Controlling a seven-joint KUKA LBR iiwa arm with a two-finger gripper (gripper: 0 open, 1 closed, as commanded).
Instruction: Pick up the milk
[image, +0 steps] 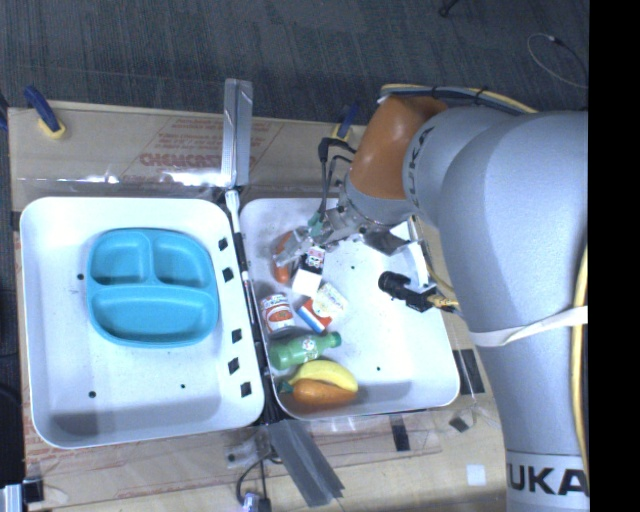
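Note:
The milk (322, 304) is a small white carton with red and blue print. It lies on its side near the middle of the right bin (400, 345). My gripper (316, 238) reaches down into the back left part of that bin, a little behind the carton and above an orange item (284, 256). A small black-and-white piece (312, 262) sits just under the gripper, between it and the carton. The grey arm with its orange band (385, 150) hides the bin's back right corner.
Along the right bin's left wall lie a small can (278, 314), a green bottle (303, 348), a banana (326, 374) and an orange fruit (318, 394). A black part (398, 287) juts over the bin's middle. The left bin (60, 390) holds a blue divided tray (152, 285).

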